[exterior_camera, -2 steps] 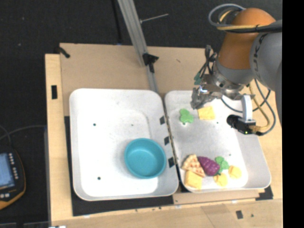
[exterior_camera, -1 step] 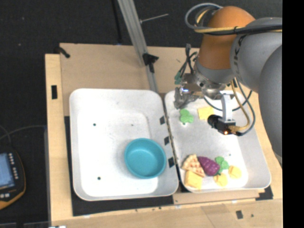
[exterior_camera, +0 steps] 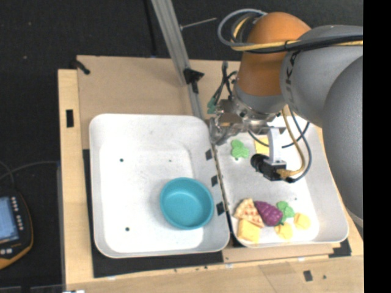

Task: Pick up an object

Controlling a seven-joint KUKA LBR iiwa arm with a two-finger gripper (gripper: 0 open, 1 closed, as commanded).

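A handheld controller (exterior_camera: 11,224) lies at the far left, off the bench (exterior_camera: 146,78). The bench carries two shallow white bins side by side. The left bin (exterior_camera: 122,139) holds one thing, a teal bowl (exterior_camera: 186,202) sitting upright near its front right corner; the rest of that bin's floor is open.

The right bin (exterior_camera: 324,188) holds several small toy foods. One green piece (exterior_camera: 239,149) lies alone near the bin's left wall. A cluster sits along the front edge: a waffle-patterned piece (exterior_camera: 246,210), a pale yellow wedge (exterior_camera: 248,230), a purple piece (exterior_camera: 267,211), a second green piece (exterior_camera: 286,209) and two small yellow pieces (exterior_camera: 293,226). The floor between the lone green piece and the cluster is bare.

The pincer (exterior_camera: 229,127) hangs over the right bin's back left corner, close to the divide between the bins. The lone green piece lies just in front of it and slightly right; the cluster is well apart, toward the front. Whether the pincer is apart or together cannot be told.
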